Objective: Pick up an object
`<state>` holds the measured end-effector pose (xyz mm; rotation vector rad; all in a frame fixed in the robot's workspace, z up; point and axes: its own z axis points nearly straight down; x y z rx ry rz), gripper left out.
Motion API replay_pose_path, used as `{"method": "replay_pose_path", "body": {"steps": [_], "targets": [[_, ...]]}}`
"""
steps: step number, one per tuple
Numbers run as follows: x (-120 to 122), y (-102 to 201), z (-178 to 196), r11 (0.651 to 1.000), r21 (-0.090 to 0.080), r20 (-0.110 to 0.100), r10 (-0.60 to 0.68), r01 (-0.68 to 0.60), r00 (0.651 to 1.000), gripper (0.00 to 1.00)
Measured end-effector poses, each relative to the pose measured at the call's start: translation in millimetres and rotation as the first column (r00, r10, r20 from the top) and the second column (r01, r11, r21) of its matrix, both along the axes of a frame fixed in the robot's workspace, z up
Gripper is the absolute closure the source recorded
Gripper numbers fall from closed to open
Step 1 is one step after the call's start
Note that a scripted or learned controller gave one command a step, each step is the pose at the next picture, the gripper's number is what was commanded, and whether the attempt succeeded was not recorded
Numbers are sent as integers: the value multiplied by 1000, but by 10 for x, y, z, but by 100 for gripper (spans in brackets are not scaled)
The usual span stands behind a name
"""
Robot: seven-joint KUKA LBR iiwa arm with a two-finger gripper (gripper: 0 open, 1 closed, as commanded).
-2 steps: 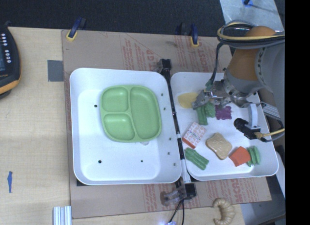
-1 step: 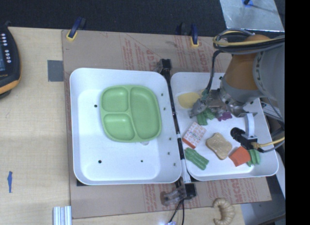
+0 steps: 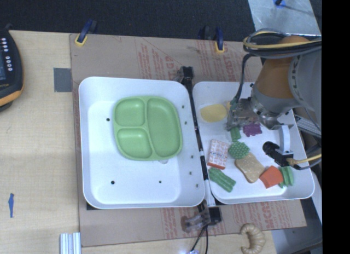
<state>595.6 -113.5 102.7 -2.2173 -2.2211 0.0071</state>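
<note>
Camera view puts my claw (image 3: 239,120) low in the right bin (image 3: 306,192), over a green piece (image 3: 235,134) beside the yellow item (image 3: 214,112); I judge this the reach-and-grasp step, finger state indeterminate, next needing closure then lift.

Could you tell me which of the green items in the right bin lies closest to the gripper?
The small green stick-shaped piece just below the gripper; the round bumpy green piece and the ridged green piece lie farther down the bin.
</note>
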Motion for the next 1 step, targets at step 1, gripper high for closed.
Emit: {"method": "replay_pose_path", "body": {"steps": [1], "targets": [[8, 809, 945, 1000, 3, 9, 9, -9, 1000, 100]]}}
